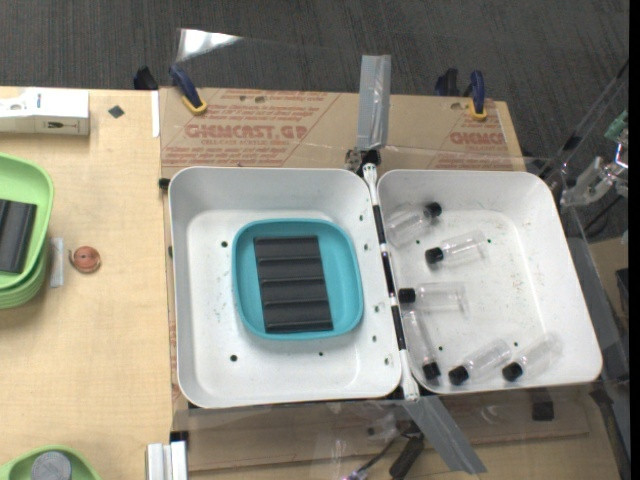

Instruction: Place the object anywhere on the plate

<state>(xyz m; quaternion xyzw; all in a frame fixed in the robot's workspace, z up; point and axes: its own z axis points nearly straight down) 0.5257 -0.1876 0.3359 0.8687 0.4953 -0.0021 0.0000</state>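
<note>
Six clear plastic vials with black caps (455, 251) lie scattered in the shallow white bin nearer my tool (540, 198), none of them touching the plate. My tool (597, 176) sits just outside that bin's corner, high and off to the side of the vials. I cannot tell whether it is released or clenched, and I see nothing carried in it.

The teal rounded-square plate (245, 268) rests in the second white bin (200, 198), the one farther from my tool, past the seam where the two bins meet. A black ribbed insert (293, 283) covers most of its middle.

I judge the task to be at its very start: the pick is not yet made. The next move calls for me to choose one vial; the one closest to my tool's side stands fairly free of its neighbours, while those along the bin's low edge crowd together. I must come down across the vial's narrow body, since a round, smooth tube may roll or slip, then carry it over the seam and away to the plate.
</note>
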